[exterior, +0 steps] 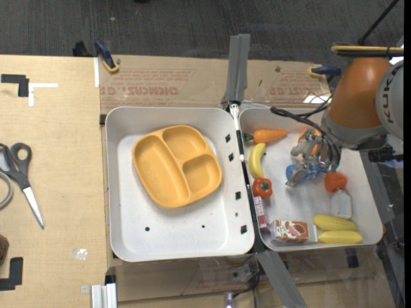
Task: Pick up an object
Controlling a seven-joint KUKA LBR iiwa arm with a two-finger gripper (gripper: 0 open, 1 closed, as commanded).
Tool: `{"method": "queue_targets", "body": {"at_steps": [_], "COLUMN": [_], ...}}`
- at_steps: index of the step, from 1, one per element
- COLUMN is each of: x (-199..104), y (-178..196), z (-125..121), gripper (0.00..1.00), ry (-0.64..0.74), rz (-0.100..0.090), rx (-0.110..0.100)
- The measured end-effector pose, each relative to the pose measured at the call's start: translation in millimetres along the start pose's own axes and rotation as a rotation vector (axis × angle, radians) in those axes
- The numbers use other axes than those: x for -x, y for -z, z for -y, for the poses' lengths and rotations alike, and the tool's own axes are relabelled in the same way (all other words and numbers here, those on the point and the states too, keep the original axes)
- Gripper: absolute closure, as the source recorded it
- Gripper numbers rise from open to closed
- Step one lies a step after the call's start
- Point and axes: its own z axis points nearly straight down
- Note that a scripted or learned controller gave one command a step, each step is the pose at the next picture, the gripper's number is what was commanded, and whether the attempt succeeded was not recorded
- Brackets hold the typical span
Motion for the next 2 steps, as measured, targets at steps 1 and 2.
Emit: {"method": "queue_targets", "body": {"at_steps": [1, 2], "x": [60, 61], "y": [2, 12], "z": [9, 7], "gripper": [0.00, 1.00], "ry": [-0.072, -0.068], "rz": [0.004, 0.009], "rx": [0.001, 0.001]}}
